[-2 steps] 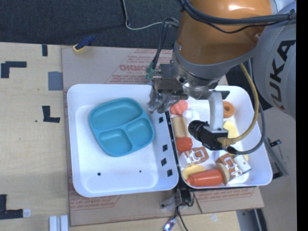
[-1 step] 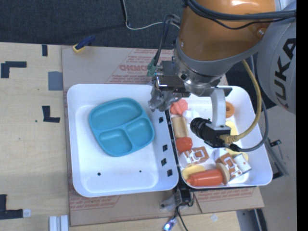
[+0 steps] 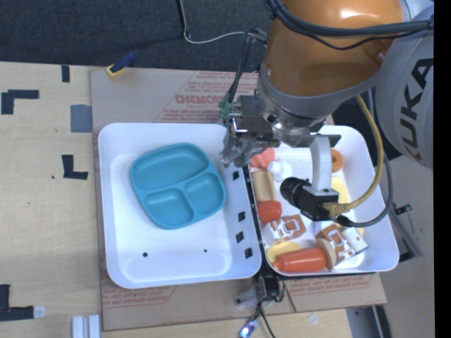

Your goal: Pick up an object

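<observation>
- Blue divided plate (image 3: 179, 184) sits alone in left bin (image 3: 116, 259).
- Toy food (image 3: 304, 259) piled in right bin (image 3: 373, 167).
- Gripper (image 3: 243, 150) over the bins' divider, far side; finger state: can't tell.

Pale wooden bench top (image 3: 42, 210) with black angular marks, left side of frame; brown printed cardboard sheet (image 3: 151, 101) laid across its centre; dark grey carpeted floor (image 3: 84, 16) along the upper edge; thin pale cable (image 3: 184, 27) trailing over it; even, soft lighting
</observation>
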{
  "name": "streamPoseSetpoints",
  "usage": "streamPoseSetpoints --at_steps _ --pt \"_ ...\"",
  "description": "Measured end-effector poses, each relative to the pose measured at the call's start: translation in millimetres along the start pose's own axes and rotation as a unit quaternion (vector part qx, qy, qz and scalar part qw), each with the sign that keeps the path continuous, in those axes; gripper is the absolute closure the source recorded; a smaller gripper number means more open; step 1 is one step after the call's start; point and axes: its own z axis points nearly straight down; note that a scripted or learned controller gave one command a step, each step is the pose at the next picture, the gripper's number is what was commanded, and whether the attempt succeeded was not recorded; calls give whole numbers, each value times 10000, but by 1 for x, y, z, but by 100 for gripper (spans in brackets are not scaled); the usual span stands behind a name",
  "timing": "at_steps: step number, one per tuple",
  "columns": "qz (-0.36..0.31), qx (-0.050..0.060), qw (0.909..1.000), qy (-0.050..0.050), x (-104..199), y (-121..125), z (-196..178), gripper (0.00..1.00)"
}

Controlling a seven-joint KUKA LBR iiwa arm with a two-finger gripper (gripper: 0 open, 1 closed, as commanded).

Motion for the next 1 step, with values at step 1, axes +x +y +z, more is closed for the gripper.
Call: streamPoseSetpoints --at_steps 1 --pt "-5 -1 10000 -4 0 0 -10 100"
